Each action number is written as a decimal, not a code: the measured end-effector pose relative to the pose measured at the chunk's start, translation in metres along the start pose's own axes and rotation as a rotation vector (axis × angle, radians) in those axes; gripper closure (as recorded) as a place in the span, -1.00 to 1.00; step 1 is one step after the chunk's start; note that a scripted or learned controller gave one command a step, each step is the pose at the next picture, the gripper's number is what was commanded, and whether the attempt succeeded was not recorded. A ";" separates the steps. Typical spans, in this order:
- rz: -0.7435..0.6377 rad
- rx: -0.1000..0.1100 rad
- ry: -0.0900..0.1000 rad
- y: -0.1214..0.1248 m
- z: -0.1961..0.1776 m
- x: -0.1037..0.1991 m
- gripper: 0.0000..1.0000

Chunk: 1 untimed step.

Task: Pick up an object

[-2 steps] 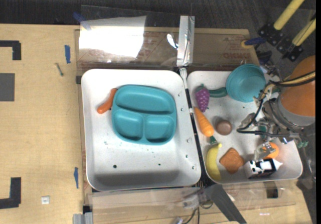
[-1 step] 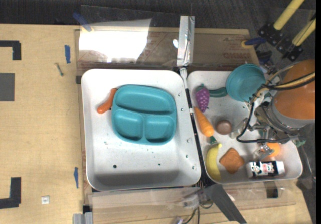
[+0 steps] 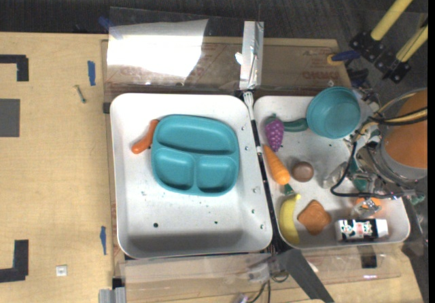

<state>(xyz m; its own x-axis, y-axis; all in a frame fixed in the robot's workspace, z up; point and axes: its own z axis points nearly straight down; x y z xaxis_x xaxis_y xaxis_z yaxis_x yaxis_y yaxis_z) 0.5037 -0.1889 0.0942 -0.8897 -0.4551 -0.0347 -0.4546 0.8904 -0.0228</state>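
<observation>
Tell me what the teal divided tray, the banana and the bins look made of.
Teal divided tray: likely moulded plastic, smooth with a soft sheen and rounded compartments. Banana: probably toy plastic, uniformly yellow and slightly glossy. Left bin and right bin: white, apparently hard plastic, with rounded corners and glare on the walls.

Just one camera here, mounted above the bench [image 3: 47,159] and looking down at a slight slant, far enough back to fit both white bins. Taking the left bin [image 3: 136,213] as the reference: the right bin [image 3: 401,223] sits directly beside it, dark floor runs along the top of the frame beyond it, and the arm [image 3: 408,138] comes in past the right bin at the frame's right side.
</observation>
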 end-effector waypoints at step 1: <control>-0.003 -0.003 0.005 0.001 -0.009 0.000 1.00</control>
<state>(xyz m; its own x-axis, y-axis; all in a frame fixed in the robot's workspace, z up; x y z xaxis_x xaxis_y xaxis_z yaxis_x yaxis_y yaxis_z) 0.5026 -0.1880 0.1033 -0.8887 -0.4576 -0.0292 -0.4572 0.8891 -0.0202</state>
